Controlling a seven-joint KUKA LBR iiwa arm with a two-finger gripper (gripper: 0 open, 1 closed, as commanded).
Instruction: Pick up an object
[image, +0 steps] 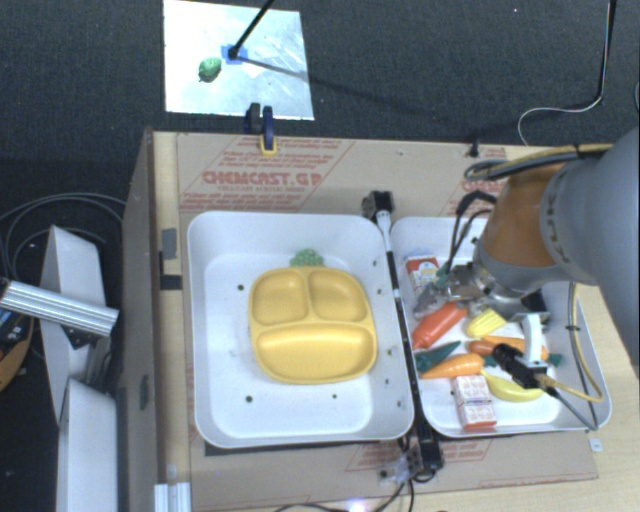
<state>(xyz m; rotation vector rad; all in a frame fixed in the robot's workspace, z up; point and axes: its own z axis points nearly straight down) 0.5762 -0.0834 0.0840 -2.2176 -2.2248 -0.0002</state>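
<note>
- Bins: two shallow white ones side by side on the cardboard-covered tabletop (300, 165).
- Left bin (225, 405) holds a yellow divided plate (311, 325), three compartments, lying flat near the middle. A small green item (306, 258) sits just beyond the plate's far edge.
- Right bin (580, 415) holds a crowd of toy foods: an orange carrot (438, 325), a second carrot (452, 366) with a dark green top, a yellow piece (485, 322), a banana (520, 390), a red-and-white box (474, 403) near the front wall, and a red-and-white packet (423, 270) toward the back.
- Arm (560, 220) reaches in over the right bin from the right.
- Claw (443, 293) is low over the pile, just above the first carrot and beside the packet; whether it is open, closed or gripping anything cannot be told.
</note>
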